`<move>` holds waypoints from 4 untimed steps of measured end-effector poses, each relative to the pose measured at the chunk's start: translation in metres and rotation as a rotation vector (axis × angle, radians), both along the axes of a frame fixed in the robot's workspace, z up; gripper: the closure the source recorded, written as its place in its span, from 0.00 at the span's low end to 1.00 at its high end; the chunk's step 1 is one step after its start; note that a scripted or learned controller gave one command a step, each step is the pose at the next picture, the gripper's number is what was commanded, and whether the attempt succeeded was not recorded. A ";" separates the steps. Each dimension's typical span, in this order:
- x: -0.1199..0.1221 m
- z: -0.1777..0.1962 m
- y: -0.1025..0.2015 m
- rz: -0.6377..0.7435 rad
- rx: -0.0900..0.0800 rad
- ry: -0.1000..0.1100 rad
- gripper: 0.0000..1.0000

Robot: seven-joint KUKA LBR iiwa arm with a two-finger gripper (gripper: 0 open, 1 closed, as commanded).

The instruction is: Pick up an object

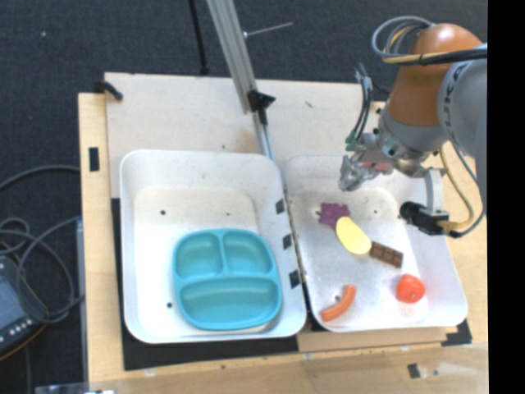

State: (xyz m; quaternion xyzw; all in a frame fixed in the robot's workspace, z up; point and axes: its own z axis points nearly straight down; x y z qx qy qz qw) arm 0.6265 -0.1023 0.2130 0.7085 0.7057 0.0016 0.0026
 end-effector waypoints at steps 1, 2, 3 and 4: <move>0.001 0.044 0.001 0.006 0.000 0.000 1.00; -0.009 0.045 0.042 0.010 0.002 0.005 1.00; -0.022 0.051 0.092 0.011 0.003 0.005 1.00; -0.032 0.046 0.153 0.012 0.003 0.006 1.00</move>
